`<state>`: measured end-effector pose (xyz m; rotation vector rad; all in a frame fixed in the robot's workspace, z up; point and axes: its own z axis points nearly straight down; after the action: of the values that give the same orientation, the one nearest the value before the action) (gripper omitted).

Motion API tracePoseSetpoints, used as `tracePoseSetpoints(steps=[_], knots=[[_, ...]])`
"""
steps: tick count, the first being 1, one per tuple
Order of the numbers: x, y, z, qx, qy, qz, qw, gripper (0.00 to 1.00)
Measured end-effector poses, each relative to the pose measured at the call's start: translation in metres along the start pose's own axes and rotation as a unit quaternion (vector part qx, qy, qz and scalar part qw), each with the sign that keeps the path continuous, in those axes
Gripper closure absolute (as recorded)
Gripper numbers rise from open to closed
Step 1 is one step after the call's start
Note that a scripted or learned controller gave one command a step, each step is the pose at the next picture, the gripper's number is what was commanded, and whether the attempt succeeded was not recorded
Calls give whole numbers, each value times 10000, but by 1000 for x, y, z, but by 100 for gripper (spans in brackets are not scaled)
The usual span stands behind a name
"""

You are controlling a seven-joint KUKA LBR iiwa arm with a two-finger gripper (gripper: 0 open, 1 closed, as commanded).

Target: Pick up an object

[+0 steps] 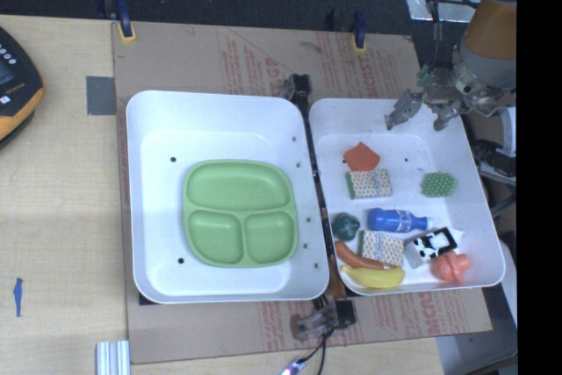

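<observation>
**A:** White plastic, two bins on the table [61, 215], counted from my screen. What sits in each?

**B:** I see the left bin [149, 127] carrying one green divided tray [239, 212], three compartments. The right bin [327, 136] holds ten small things: two patterned packets [369, 183], one upper and one lower; one blue bottle [395, 220]; one yellow banana [373, 278]; one orange carrot-like piece [353, 256]; one black-and-white toy [432, 245]; one pink lump [451, 267]; one red-orange wedge [361, 156]; one green bumpy ball [438, 183]; one dark green lump [345, 226].

**A:** And the end effector?

**B:** The end effector [421, 115] hangs over the right bin's far edge, fingers spread apart, nothing between them. The things to pick lie below it in my view, mostly toward the near end.

**A:** Anything crowding them?

**B:** The near group is packed: banana, carrot piece, lower packet and toy lie touching or just beside one another. The ball lies apart near the right wall.

**A:** Open room?

**B:** Bare floor at the far end of the right bin, under the end effector. Around the tray, a wide bare margin. Two blue clamps [126, 20] hold the cardboard sheet [219, 57] at the far edge.
</observation>
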<state>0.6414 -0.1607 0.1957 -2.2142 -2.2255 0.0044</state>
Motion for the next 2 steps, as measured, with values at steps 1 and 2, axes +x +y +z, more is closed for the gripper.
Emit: tracePoseSetpoints(steps=[1,2], knots=[[52,-54,105,8,0,-4,10000,0],[59,-12,103,-5,3,4,10000,0]])
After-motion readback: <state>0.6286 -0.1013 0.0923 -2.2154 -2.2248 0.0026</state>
